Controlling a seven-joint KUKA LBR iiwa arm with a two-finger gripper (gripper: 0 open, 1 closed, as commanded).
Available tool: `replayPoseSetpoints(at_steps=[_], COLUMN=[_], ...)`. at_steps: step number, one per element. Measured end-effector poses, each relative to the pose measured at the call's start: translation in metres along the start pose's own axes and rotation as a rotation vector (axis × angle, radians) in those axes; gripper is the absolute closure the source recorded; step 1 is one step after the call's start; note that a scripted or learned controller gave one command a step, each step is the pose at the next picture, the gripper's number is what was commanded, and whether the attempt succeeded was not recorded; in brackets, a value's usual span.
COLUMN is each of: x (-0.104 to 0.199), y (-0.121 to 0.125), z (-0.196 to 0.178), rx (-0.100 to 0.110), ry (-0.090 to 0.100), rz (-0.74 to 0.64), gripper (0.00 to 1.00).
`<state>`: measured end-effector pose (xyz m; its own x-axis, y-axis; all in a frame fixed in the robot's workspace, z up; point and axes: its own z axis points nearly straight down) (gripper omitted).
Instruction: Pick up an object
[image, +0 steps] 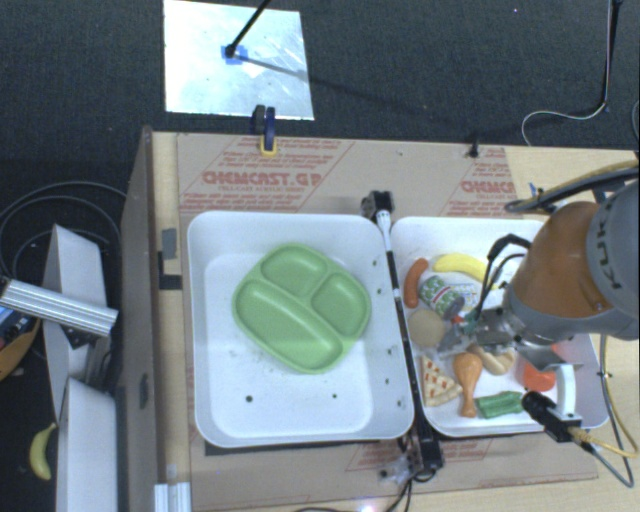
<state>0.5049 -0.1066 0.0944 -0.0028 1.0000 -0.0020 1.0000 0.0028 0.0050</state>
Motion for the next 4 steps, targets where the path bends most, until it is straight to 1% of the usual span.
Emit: replayPoseSetpoints(at_steps=[1, 2, 3, 4], x=[-0.008, -0.012, -0.059, -0.075], y=[-0.014, -0.012, -0.013, 0.017], z=[0.006, -0.006, -0.069, -0.105], rx=[-0.010, -0.020, -0.001, -0.002], ry=[-0.001, -0.010, -0.002, -0.001], rz=[0.000, 0.003, 0.005, -0.001], gripper=[0.00, 1.00, 1.00, 1.00])
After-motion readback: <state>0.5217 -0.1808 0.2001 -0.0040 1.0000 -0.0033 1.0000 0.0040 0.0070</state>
